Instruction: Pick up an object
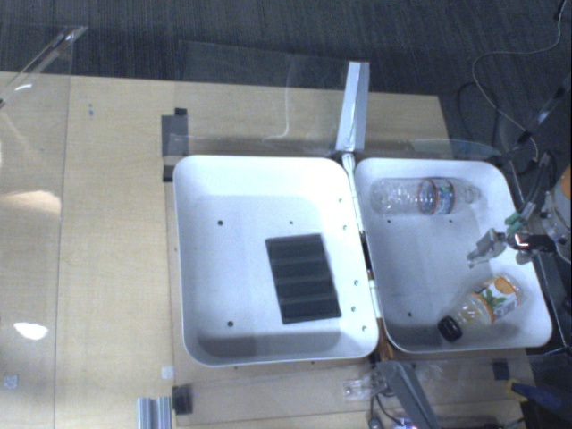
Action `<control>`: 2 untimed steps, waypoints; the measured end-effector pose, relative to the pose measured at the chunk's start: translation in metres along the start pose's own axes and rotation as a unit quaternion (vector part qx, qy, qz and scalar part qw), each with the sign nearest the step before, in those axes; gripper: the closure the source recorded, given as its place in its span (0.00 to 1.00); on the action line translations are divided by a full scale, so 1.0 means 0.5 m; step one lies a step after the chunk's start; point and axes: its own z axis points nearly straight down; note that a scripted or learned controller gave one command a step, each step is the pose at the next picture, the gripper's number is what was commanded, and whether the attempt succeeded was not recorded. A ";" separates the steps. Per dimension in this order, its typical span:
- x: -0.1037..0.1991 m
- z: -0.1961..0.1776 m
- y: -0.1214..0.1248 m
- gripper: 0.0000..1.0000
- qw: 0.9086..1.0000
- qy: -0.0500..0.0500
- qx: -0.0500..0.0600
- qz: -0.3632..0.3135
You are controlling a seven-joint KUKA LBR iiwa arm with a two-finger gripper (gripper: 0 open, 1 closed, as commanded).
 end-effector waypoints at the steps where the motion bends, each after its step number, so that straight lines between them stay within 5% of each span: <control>1: -0.026 0.236 -0.007 0.00 0.993 -0.001 -0.005 0.116; 2: -0.015 0.236 0.064 0.00 1.000 -0.001 -0.004 0.028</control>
